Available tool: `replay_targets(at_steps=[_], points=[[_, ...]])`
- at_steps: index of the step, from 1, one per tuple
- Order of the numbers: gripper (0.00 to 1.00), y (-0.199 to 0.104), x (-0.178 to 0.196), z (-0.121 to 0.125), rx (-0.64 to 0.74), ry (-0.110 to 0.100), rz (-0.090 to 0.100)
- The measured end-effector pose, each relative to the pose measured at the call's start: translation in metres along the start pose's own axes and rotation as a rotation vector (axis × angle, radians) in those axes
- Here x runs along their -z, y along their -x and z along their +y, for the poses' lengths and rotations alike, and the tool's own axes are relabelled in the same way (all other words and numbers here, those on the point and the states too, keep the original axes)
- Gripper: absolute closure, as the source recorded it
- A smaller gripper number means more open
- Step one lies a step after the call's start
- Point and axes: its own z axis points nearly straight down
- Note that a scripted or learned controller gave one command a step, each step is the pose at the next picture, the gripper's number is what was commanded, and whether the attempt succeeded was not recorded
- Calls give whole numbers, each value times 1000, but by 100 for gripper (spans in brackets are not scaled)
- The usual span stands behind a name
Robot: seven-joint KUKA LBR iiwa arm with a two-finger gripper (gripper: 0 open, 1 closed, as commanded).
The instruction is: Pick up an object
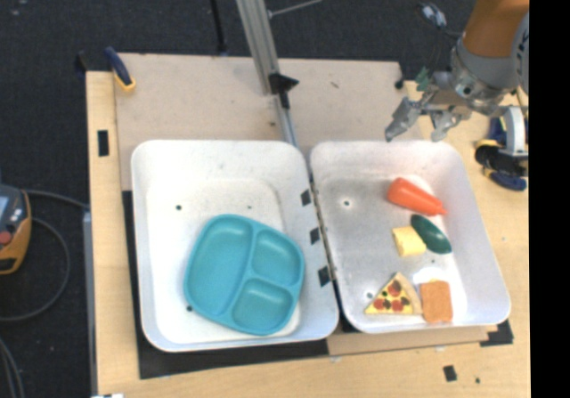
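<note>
In the right bin (356, 236) lie an orange carrot (415, 196), a dark green oval piece (431, 234), a yellow block (409, 241), a pizza slice (394, 296) and an orange-brown slab (435, 301). My gripper (419, 123) hangs above the bin's back rim, up and behind the carrot, with its two fingers spread apart and nothing between them. The arm's orange band (495, 18) rises at the top right.
The left bin (160, 174) holds a teal divided plate (244, 273). A metal post (258, 31) stands behind the bins, slanting to the seam between them. Blue tools (503, 156) lie at the bench's right edge. A blue and yellow clamp (120, 69) sits at the back left.
</note>
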Motion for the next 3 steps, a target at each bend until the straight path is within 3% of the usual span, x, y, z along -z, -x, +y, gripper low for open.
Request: replay_targets(at_steps=[2,3], points=[[0,9,-115,-1,2,-5,-1],[0,10,-154,-1,2,-3,-2]])
